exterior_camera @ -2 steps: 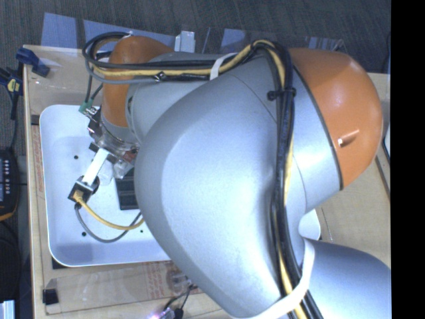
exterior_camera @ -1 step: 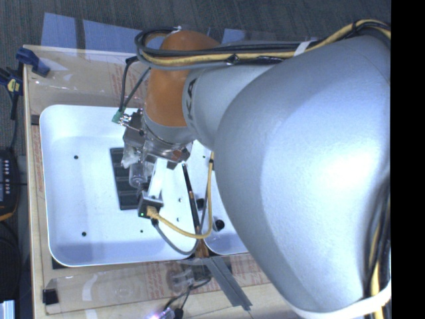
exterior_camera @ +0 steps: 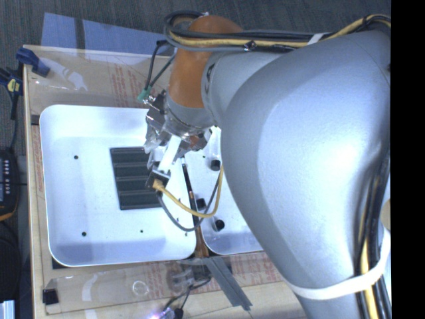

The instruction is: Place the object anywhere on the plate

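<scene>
A dark ribbed rectangular plate (exterior_camera: 135,177) lies flat in the middle of the left white bin (exterior_camera: 73,178). My gripper (exterior_camera: 155,153) hangs over the plate's right edge, low and close to it. The wrist and its fittings hide what is under the gripper. I see no loose object on the bare part of the plate or elsewhere in the left bin.
The grey arm (exterior_camera: 299,145) with its orange band (exterior_camera: 192,65) covers most of the right bin (exterior_camera: 229,241); only that bin's front left corner shows. A yellow cable (exterior_camera: 186,211) loops down across the gap between the bins. The left bin's floor around the plate is bare white.
</scene>
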You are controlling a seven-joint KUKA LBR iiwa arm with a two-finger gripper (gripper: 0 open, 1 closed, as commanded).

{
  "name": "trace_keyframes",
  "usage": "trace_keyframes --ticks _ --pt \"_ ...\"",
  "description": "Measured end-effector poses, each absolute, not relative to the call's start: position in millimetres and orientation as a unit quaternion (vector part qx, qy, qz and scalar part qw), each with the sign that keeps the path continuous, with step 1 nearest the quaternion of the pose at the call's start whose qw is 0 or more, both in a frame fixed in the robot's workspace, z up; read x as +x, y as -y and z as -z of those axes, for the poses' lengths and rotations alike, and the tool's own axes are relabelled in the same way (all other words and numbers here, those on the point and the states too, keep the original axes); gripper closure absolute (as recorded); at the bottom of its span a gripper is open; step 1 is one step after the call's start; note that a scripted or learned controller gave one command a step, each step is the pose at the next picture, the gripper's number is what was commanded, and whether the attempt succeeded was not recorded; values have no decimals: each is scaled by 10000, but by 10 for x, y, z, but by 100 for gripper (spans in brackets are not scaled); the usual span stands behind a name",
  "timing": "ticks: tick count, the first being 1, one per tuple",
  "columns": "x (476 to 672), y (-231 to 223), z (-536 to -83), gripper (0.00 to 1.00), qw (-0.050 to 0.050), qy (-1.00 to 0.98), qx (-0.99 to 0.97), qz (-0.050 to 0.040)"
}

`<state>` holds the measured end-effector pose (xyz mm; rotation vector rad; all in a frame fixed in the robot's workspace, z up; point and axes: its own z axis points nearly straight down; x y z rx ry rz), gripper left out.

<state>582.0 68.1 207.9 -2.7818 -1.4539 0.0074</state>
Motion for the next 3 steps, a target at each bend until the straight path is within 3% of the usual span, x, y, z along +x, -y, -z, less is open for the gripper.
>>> trace_keyframes --ticks 1,2,3 --pt "4797 -1442 -1511 100 17 3715 -9284 -48" --pt "4764 -690 -1910 100 18 5383 -8427 -18" --pt "4784 -1521 -1722 100 12 4768 -8790 -30"
